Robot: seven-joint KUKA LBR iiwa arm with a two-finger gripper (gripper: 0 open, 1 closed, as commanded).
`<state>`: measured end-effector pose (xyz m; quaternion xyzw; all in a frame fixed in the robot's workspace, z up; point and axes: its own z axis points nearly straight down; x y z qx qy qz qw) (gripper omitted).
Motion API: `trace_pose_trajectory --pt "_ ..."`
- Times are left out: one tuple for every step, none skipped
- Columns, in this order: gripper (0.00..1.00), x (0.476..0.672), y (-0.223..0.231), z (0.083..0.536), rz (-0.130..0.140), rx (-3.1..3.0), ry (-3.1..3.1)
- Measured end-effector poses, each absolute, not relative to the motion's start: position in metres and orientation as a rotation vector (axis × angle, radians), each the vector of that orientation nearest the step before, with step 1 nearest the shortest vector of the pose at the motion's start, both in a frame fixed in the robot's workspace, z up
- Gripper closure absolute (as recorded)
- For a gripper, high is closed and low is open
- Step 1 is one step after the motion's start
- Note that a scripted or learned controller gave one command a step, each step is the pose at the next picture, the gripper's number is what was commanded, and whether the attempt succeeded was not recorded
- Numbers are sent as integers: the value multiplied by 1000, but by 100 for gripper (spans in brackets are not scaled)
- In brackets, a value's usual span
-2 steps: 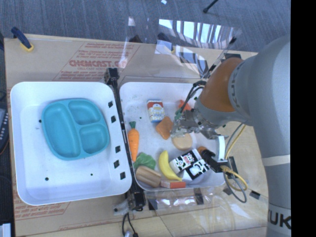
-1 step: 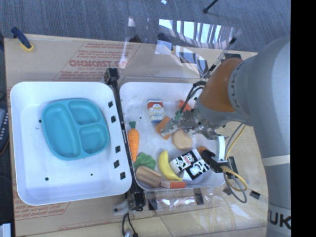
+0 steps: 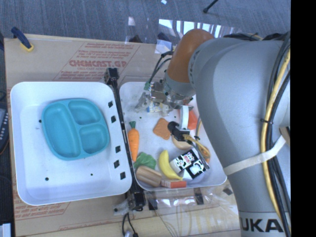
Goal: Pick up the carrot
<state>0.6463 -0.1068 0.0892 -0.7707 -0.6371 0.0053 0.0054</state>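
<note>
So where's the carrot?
The carrot lies in the right bin, along its left wall, just above the green toy.

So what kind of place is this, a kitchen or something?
More likely a robot test bench or lab: a big grey arm reaches over two white bins, and the carrot and banana look like toy food.
</note>
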Motion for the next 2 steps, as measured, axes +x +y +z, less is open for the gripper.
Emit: trace_pose_trajectory --pt "0 566 -111 91 14 -2410 -2004" --pt "100 567 -110 101 19 -2399 -2011"
